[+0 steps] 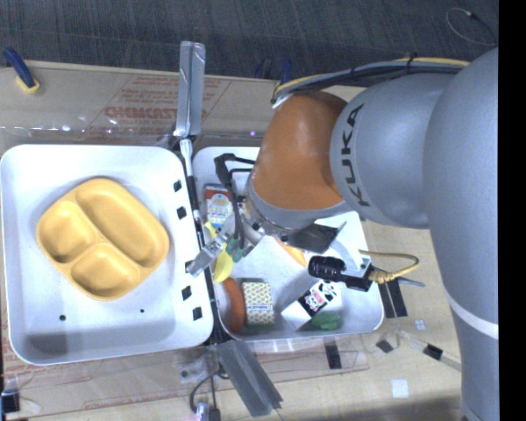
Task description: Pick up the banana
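The big grey arm with the orange band (302, 152) covers most of the right white bin (368, 318), leaving little open room. Its hand (221, 251) is low by that bin's left wall, but I cannot tell its state. The yellow banana (222, 266) lies just beside it. The left white bin (26, 323) holds a yellow three-part plastic tray (103, 237).
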Tool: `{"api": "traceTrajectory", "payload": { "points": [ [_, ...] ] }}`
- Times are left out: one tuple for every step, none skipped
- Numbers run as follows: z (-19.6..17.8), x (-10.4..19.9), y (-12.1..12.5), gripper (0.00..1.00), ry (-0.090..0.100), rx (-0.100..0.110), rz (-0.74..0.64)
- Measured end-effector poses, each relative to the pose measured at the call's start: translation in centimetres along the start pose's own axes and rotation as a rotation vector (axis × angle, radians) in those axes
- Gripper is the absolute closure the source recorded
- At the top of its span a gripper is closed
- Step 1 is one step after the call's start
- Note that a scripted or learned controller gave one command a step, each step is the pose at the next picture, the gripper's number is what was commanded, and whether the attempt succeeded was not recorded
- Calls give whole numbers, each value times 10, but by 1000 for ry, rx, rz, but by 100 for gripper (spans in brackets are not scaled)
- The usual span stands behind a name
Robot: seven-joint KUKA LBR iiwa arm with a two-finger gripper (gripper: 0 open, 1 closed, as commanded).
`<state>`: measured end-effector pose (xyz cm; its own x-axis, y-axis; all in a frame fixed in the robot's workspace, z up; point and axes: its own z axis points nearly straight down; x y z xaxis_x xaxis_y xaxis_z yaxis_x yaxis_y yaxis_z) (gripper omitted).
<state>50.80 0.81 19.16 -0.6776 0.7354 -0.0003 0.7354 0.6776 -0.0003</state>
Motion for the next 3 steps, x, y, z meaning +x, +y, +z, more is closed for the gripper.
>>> {"api": "traceTrajectory", "payload": {
  "points": [
    [0, 16, 31, 0, 0, 0, 9],
    [0, -53, 33, 0, 0, 1, -55],
    [-10, -53, 34, 100, 0, 1, -59]
  ]
}}
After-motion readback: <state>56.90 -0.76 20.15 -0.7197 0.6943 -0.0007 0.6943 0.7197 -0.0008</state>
